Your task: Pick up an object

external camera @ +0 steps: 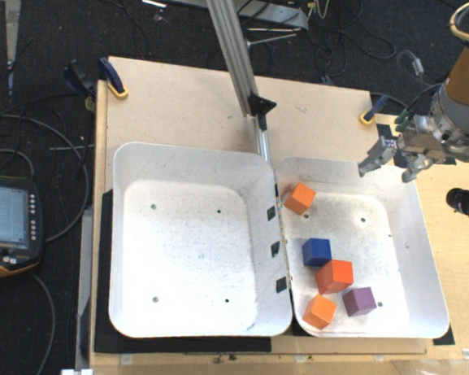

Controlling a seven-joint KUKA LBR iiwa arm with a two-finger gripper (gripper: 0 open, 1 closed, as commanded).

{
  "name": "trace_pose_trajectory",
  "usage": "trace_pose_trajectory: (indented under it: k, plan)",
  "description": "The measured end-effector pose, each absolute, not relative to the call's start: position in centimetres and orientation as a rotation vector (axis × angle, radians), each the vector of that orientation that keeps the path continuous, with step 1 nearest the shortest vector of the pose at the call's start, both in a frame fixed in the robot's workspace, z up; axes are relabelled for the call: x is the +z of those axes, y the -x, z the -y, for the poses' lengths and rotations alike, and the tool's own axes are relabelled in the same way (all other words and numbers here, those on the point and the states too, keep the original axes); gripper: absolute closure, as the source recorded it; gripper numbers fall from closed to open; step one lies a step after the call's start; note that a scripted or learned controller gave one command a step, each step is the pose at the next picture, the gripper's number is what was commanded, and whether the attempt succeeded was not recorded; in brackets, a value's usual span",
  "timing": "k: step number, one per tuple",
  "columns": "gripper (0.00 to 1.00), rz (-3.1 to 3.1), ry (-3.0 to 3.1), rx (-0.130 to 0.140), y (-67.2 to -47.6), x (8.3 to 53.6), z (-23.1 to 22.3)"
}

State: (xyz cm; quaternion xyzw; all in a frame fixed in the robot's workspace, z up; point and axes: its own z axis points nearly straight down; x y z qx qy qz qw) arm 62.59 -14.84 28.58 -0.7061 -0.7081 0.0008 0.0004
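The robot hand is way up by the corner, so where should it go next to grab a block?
Probably toward the lone orange block. The hand hangs over the right bin's far edge holding nothing, and that block sits nearest, apart from the blue block and the others clustered beyond it.

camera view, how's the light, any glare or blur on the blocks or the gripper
Camera view: even, soft light; the blocks, such as the blue block and purple block, look sharp with only faint shadows; no strong glare on the right bin; the gripper is slightly soft and too small to read its finger detail.
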Motion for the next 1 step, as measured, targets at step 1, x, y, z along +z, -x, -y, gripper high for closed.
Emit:
trace_pose_trajectory:
  k: [1]
  plan:
    - [0.0, 2.216, 2.217, 0.007, -58.91, 15.92, 12.09]
